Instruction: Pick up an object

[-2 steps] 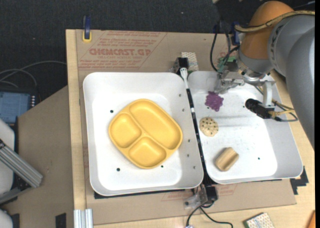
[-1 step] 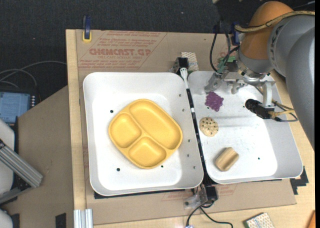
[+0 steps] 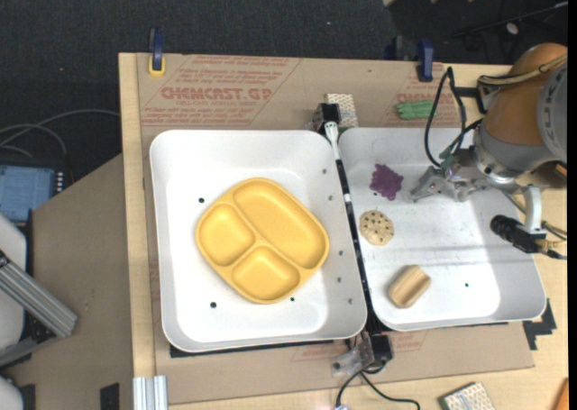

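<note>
your gripper [image 3: 431,185] hung over the right bin [image 3: 469,300], jaws spread wide, near the purple piece [image 3: 387,180].

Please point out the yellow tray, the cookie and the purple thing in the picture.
yellow tray [image 3: 261,239]: camera view, on its middle, where the dividers meet.
cookie [image 3: 376,226]: camera view, on its centre.
purple thing [image 3: 387,181]: camera view, on its middle.

Divided plate [image 3: 261,239] in left bin [image 3: 171,309].
</note>
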`<state>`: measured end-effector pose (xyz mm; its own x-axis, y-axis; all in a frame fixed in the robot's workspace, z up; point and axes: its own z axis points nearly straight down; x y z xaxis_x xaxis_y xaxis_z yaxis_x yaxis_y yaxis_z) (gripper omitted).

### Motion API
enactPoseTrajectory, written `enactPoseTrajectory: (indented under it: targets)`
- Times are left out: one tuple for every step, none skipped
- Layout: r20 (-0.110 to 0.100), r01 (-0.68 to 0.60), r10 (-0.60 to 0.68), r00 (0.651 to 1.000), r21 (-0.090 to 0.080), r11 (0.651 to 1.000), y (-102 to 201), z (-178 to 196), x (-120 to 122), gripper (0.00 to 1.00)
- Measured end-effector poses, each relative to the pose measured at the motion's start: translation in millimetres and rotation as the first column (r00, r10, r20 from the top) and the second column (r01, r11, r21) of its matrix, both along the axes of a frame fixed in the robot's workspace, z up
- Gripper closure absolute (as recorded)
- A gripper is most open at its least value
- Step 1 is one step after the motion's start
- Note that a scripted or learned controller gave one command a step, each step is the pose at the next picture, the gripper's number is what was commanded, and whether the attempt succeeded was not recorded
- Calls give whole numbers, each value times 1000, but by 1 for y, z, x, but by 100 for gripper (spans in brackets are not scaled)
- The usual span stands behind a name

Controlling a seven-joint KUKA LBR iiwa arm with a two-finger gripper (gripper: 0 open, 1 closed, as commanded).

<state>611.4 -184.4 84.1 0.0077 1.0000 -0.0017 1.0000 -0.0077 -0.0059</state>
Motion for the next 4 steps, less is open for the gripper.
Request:
enactPoseTrajectory:
  targets:
    - [12,-15,15,1000,3,1000,66,1,58,0]
    - [8,-9,9,1000,1,1000,61,1,56,0]
    - [9,-3,3,1000,-3,1000,-1,1,55,0]
    - [2,-4,4,1000,7,1000,-34,1,-18,0]
